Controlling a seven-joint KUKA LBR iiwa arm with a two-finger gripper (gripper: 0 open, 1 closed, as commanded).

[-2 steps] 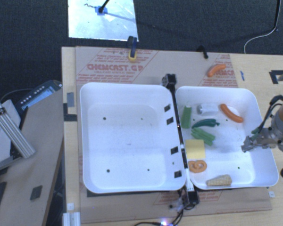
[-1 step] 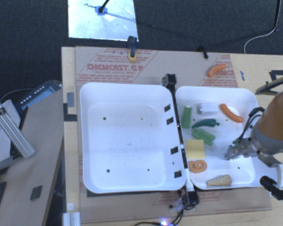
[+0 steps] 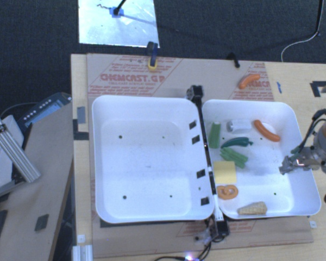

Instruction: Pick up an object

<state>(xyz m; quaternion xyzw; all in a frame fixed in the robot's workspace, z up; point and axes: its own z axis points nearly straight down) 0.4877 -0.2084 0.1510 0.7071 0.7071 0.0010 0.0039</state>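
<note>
Arm at the right bin's edge

The worktop (image 3: pixel 125 69) carried the left bin (image 3: pixel 146 156) beside the right bin (image 3: pixel 293 118); inside the right bin lay a yellow square (image 3: pixel 225 172), green pieces (image 3: pixel 236 143) and an orange sausage (image 3: pixel 266 130); the tool (image 3: pixel 293 163) hovered over its right rim, grip state impossible to tell.

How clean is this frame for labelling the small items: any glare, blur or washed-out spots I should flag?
Camera view: the shiny silver sheet at the top shows bright glare; the two shallow white bins look nearly washed out, with soft shadows along their walls; the small whitish cylinder barely stands out from the bin floor; the grey gripper at the right looks soft and slightly blurred.
</note>
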